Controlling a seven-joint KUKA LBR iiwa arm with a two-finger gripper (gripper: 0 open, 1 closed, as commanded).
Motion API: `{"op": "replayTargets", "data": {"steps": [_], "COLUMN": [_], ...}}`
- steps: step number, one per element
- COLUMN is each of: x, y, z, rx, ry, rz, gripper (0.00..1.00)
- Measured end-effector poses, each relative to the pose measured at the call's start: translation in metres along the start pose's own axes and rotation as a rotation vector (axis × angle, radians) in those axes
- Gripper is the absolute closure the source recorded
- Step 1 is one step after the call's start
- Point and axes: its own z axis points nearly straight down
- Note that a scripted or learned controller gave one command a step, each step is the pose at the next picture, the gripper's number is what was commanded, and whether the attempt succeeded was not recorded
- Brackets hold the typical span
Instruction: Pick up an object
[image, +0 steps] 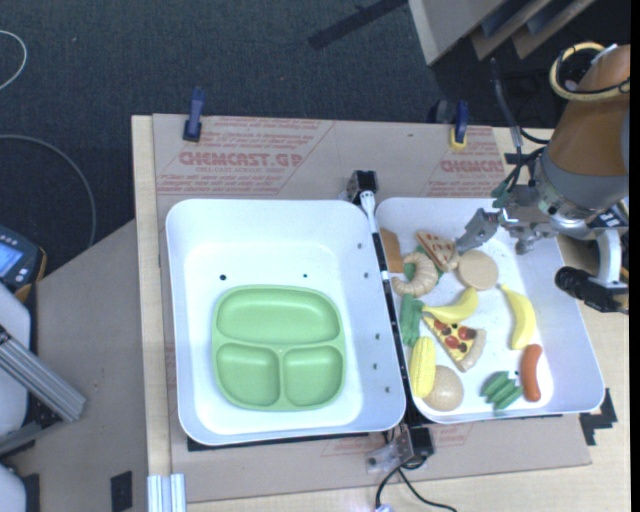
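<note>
The right bin holds several toy foods: a croissant, a pizza slice, a round tan bun, a yellow banana, a second pizza slice, a corn cob, a red sausage and a green vegetable. My gripper hangs over the bin's far part, just above the bun and right of the upper pizza slice. Nothing is seen in its grasp.
The left bin holds a green divided tray. A brown stick-like piece lies by the wall between the bins. Clamps stand at the board's far edge. The arm's body looms over the right bin's far right corner.
</note>
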Motion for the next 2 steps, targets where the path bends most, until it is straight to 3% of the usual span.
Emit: {"op": "replayTargets", "data": {"steps": [1, 2], "x": [-0.005, 0.037], "y": [-0.08, -0.085], "z": [0.113, 0.111], "rx": [0.006, -0.014], "ry": [0.002, -0.006], "rz": [0.006, 0.001], "gripper": [0.0, 0.0]}}
